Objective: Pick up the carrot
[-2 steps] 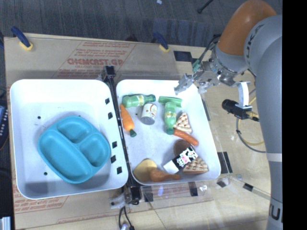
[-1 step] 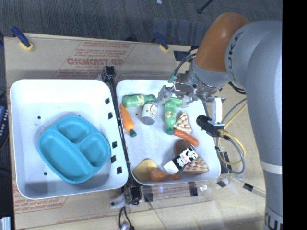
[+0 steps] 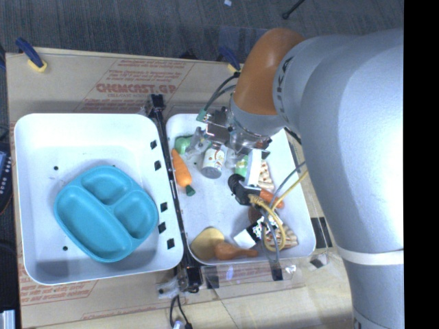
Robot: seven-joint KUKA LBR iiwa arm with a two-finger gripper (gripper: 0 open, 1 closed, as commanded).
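The carrot [image 3: 181, 170] lies against the left wall of the right bin [image 3: 302, 214], long axis running near-to-far, just left of the claw [image 3: 214, 157], whose grip cannot be told here.

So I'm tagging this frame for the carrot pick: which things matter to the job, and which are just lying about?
Job:
carrot, by the right bin's left wall
gripper, hanging just right of it

Lying about:
blue divided plate in the left bin
green toy
waffle piece
tan toy at the right bin's near edge
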